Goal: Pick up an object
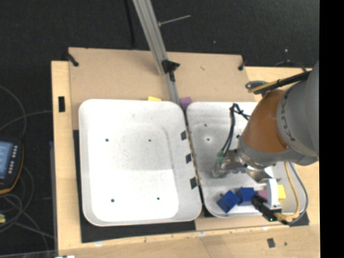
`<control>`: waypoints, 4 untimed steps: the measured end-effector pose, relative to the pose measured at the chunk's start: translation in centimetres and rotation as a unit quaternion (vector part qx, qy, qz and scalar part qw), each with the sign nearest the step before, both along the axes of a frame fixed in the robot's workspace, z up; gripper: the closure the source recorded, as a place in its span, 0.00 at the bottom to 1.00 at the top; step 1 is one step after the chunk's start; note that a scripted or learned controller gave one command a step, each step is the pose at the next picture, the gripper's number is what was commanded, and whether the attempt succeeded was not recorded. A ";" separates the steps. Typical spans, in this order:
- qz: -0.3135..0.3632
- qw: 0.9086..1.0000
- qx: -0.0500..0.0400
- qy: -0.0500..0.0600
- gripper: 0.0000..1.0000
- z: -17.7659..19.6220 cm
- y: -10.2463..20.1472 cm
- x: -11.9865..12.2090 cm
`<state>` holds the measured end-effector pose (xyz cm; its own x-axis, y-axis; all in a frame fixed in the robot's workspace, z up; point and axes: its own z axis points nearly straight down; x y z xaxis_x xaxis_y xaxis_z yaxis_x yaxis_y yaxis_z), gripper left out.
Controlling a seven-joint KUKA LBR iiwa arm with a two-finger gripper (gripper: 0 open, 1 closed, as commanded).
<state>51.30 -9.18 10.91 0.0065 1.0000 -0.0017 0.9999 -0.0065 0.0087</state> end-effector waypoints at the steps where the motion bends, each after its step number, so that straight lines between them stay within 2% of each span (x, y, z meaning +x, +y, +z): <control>1: 0.003 1.000 0.002 0.004 1.00 -1.1 -1.7 1.8; 2: 0.002 1.000 0.000 0.003 0.00 -1.1 -1.8 1.8; 3: 0.001 1.000 0.000 0.000 1.00 0.0 -1.9 1.9; 4: 0.001 1.000 0.000 0.001 0.00 -0.1 -1.9 1.9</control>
<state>53.19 -11.04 10.83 0.0037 1.0000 -0.0013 1.0000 -0.0037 0.0064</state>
